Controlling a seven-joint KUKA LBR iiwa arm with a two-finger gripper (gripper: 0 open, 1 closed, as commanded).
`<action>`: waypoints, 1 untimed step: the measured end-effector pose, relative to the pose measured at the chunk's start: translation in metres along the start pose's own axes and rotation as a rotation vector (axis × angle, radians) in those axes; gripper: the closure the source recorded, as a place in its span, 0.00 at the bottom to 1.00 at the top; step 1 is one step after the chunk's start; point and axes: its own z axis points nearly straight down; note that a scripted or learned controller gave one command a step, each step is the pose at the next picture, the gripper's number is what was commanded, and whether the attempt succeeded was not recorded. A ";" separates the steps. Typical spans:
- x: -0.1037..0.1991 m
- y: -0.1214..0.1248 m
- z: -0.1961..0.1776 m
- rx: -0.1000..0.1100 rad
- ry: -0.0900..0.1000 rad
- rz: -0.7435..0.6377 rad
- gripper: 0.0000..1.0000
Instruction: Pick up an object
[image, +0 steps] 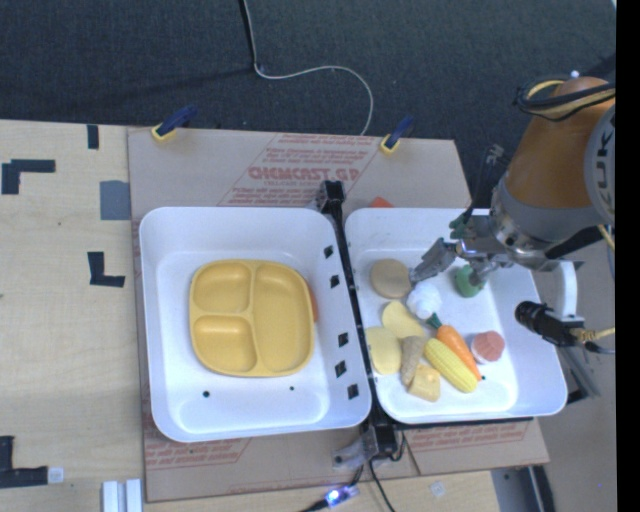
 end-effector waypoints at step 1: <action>0.007 -0.050 0.064 0.010 0.002 0.002 0.00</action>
